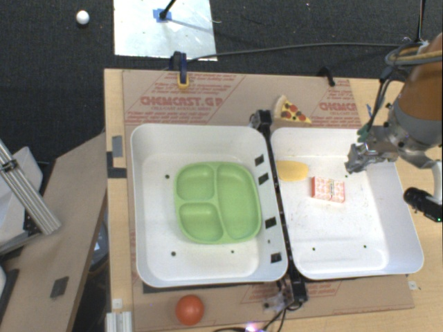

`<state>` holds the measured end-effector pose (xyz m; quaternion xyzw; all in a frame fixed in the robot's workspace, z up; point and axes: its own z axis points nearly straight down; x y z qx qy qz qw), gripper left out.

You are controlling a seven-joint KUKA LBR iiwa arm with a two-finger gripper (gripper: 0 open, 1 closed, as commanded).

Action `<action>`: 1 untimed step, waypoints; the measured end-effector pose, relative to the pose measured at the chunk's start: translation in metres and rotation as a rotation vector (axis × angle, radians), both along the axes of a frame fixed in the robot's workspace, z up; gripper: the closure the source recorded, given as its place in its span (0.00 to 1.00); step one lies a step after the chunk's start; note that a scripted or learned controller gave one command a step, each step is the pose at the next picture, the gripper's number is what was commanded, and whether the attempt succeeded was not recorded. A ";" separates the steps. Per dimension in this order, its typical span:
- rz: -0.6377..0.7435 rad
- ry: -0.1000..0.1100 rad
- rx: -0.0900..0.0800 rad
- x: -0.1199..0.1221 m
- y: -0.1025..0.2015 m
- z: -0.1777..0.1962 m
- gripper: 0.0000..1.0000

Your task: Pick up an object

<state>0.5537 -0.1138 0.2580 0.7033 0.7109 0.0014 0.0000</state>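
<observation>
Two shallow white bins sit side by side on the surface (208, 92), which is covered by a brown sheet printed with red lettering. From my remote station I read the left bin (149, 185) as holding a pale green divided tray (217, 201) with three compartments, lying flat near the bin's centre. The right bin (387, 247) holds two candidate objects: a soft yellow piece (293, 171) close to the bin's left wall, and a pink-and-white rectangular packet (328, 189) just to the right of it, the two near each other but apart. The arm (421, 102) enters from the right of the view, and the claw (360, 156) hangs over the upper right part of the right bin, above and to the right of the packet and not touching it. I cannot tell from this view how far the claw's jaws are parted, and I see nothing gripped in it. Outside the bins, a toy pizza slice (291, 111) lies on the surface just behind the right bin's back left corner, and an orange ball (190, 310) rests at the front edge below the left bin. A small white ball (82, 17) lies on the dark floor at upper left.
</observation>
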 end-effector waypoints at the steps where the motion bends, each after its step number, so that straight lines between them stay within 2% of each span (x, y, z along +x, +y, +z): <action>1: -0.001 0.000 0.000 0.002 0.047 -0.013 1.00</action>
